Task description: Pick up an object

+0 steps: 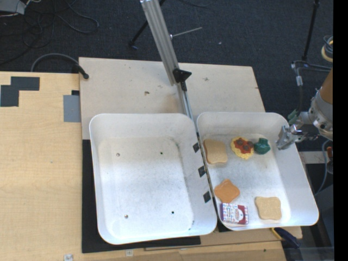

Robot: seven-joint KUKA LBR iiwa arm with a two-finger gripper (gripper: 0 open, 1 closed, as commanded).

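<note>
The gripper [286, 137] hangs over the right bin's [304, 173] right rim; whether it is open or closed, I cannot tell. Just to its left lies a green toy [262, 146], touching a yellow-and-red toy [242, 148], their shared long axis running left-right.

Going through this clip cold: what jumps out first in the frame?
The cluster of toy food in the right bin draws the eye: a yellow and red piece beside a green piece near the far side, a bread slice by the divider, and an orange slice, a red packet and another bread slice toward the front. The gripper hovers at that bin's right rim, near the green piece.
</note>
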